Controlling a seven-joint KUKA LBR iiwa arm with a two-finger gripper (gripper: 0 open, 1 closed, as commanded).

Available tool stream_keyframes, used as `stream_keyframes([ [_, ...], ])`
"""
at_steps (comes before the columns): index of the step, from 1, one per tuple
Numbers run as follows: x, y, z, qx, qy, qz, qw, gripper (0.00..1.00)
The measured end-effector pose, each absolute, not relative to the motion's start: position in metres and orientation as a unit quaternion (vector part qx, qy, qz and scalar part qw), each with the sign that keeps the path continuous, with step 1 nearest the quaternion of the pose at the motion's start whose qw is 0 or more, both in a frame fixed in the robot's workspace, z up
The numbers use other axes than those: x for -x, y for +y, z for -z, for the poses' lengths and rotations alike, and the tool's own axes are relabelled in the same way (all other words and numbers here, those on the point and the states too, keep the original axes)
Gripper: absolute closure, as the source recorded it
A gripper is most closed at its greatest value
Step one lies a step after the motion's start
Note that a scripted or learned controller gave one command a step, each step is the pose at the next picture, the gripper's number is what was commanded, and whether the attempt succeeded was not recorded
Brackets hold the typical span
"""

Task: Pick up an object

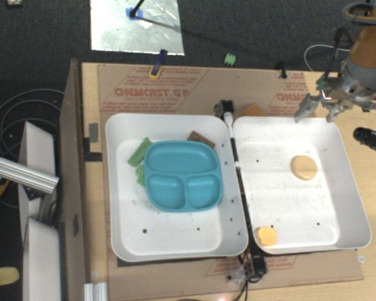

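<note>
Item: pick attempt, overhead slant view; end effector (318,107) at the far right corner of the right bin (348,187), over its rim, fingers (304,108) spread apart with nothing between them; state open and empty.

Candidate objects, right bin: tan round piece (304,167), lying alone on the white floor toward the right; small orange piece (267,236), at the near edge close to the divider between the bins. Left bin (122,187): blue divided tray (182,175), large, centred; green pieces (139,154) partly tucked under its left edge; brown piece (202,138) at its far edge.

Risks, judged: the end effector sits well apart from every object, so a straight descent would likely close on the bin wall or on air; the tan piece looks rounded and may roll or squirt from the fingers; the orange piece lies near the rim, where a finger may strike the wall; the tray appears too wide for the fingers' span.

Legible writing: red print on the cardboard (194,86) under the bins reads roughly "CHEMCAST"; the rest is too small or covered.
</note>
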State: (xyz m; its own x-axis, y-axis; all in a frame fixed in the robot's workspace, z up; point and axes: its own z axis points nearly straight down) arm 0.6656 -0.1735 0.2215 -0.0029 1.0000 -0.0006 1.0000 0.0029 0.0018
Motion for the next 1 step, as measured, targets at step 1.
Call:
stream_keyframes([
  [1, -0.6490, -0.2032, -0.1353, -0.707, 0.707, 0.0016, -0.002, 0.00],
])
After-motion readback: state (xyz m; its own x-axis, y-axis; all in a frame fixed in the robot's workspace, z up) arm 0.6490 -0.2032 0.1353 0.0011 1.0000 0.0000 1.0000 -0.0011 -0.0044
